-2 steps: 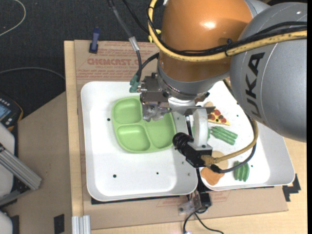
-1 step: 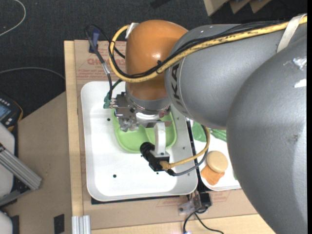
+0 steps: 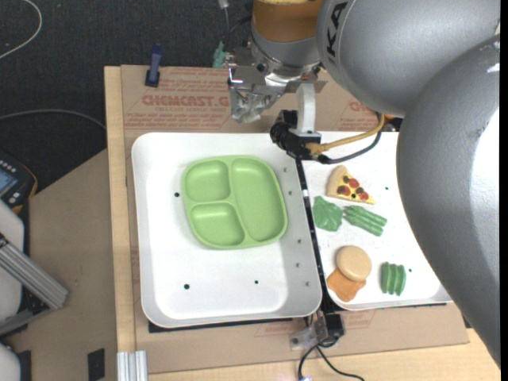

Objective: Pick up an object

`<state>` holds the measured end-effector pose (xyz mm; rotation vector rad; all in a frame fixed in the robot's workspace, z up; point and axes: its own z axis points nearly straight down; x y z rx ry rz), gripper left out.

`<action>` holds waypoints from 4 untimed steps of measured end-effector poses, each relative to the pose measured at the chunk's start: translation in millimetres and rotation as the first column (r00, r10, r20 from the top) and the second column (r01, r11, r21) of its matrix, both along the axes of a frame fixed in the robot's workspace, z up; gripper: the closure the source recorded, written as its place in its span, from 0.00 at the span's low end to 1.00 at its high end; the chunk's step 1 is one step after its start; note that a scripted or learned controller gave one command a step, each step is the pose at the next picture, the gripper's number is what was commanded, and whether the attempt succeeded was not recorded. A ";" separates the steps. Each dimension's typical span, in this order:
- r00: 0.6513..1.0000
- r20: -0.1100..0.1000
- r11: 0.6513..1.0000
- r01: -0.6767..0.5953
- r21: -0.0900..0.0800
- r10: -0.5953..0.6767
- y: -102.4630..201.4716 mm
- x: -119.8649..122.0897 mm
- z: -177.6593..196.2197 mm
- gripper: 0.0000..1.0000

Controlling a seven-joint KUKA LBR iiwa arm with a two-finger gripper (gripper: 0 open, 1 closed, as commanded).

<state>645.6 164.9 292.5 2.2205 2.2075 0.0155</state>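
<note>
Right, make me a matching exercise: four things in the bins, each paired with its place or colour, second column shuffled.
Things:
1. tray
2. pizza slice
3. burger bun
4. pincer

Descriptions:
A. tan, near the right bin's front edge
B. above the left bin's far edge
C. green, lying in the left bin
D. triangular, towards the back of the right bin

Pairs: 1-C, 2-D, 3-A, 4-B

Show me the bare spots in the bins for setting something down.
Left bin: bare floor in front of and left of the green tray. Right bin: crowded with pizza, greens, burger, beans.
</note>
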 end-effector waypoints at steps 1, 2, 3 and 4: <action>1.000 -0.017 1.000 -0.009 0.000 0.009 40.1 -17.7 -11.7 1.00; 1.000 -0.014 1.000 -0.009 0.001 0.009 60.9 21.8 -123.6 1.00; 1.000 -0.020 1.000 0.000 -0.001 0.000 0.0 -3.5 -125.8 1.00; 1.000 -0.021 1.000 -0.003 0.000 0.003 -31.1 -46.0 -121.3 1.00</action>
